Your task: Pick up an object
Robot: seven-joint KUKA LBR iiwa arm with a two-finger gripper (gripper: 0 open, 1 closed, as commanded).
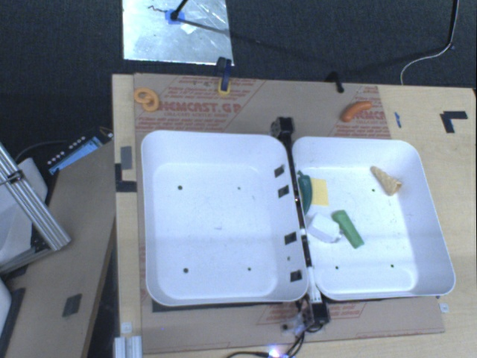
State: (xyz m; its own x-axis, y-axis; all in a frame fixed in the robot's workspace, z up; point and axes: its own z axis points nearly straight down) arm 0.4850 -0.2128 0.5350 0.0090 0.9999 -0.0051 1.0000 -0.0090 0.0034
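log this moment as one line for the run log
stage: before pick | right bin: green piece, yellow square, tan wedge, white scrap | board: pretzel, orange sausage

The right bin (425, 200) carries its obstacles toward its left wall: a yellow square (319, 192) and a dark green piece (304, 189) against the divider, a white scrap (322, 233) and a green cylinder (347, 228) just beside each other near the middle, and a tan wedge (386, 179) near the back right corner. Its front strip and right side offer open floor for a descent. The left bin (216, 215) gives free passage across its whole floor, hemmed only by the black clips (286, 215) along the shared edge.
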